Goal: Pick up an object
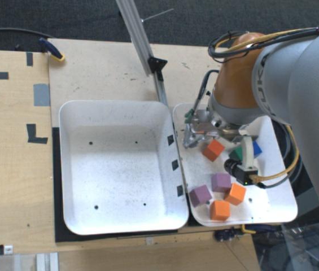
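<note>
My gripper hangs low over the upper left part of the right bin, close to the wall it shares with the left bin. An orange block lies just to the gripper's lower right, tilted, touching or nearly touching the gripper body. I cannot tell whether the block is held. Further toward the front of the bin lie two purple blocks and two more orange blocks. A green block and a blue one sit partly hidden under the wrist.
The left bin stands beside the right one, their walls touching. A slanted metal rail runs from the top down to the gap between the bins. The arm's bulky grey and orange body covers the right bin's back part.
</note>
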Action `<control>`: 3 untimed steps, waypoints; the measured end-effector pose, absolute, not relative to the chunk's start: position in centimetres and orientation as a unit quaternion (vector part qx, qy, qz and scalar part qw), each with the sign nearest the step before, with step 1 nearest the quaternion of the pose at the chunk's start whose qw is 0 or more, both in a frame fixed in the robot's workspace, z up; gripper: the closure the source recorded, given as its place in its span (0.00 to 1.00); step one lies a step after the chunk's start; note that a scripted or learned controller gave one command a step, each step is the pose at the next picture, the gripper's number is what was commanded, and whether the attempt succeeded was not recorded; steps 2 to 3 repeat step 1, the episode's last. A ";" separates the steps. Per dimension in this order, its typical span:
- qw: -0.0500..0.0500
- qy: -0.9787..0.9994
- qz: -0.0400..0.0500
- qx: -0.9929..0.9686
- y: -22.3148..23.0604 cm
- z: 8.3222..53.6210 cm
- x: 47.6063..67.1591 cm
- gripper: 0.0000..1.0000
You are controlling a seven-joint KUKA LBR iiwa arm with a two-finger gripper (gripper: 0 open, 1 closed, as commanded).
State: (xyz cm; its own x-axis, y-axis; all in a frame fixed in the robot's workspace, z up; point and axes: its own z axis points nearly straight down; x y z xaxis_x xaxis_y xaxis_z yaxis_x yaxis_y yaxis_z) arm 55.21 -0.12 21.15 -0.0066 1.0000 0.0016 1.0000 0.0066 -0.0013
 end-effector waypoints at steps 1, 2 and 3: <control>0.001 -0.710 -0.001 -0.704 5.4 22.5 56.8 1.00; 0.001 -0.710 -0.001 -0.704 5.4 22.5 56.8 1.00; 0.001 -0.710 -0.001 -0.704 5.4 22.5 56.8 1.00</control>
